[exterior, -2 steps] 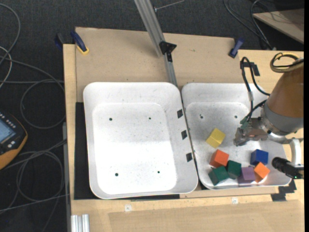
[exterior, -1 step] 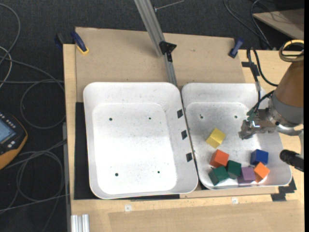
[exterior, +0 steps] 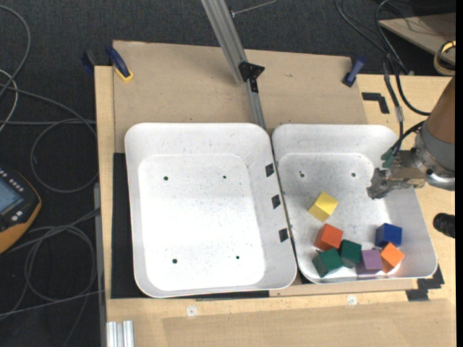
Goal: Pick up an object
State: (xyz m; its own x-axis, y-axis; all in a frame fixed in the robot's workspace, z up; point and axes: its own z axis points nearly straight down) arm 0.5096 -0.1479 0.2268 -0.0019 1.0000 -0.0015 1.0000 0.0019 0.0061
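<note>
From above, two white bins are sitting side by side on the bench, the left bin (exterior: 199, 208) filling the middle of the frame and the right bin (exterior: 347, 147) lying toward the lower right. The arm (exterior: 441, 147) is reaching in from the right edge, and its gripper (exterior: 379, 189) is hanging over the right side of the right bin, above bare floor near the bin's right wall. Whether anything is being pinched cannot be told.

The blocks are all lying in the lower part of the right bin. A yellow block (exterior: 323, 206) is sitting alone near the middle, left of and below the gripper and apart from it. Below it, an orange-red block (exterior: 330, 236) is touching a dark green block (exterior: 328, 262), with another green block (exterior: 351, 252) just beside them. A purple block (exterior: 370, 261), an orange block (exterior: 391, 256) and a blue block (exterior: 388, 234) are crowding together in the lower right corner.
</note>
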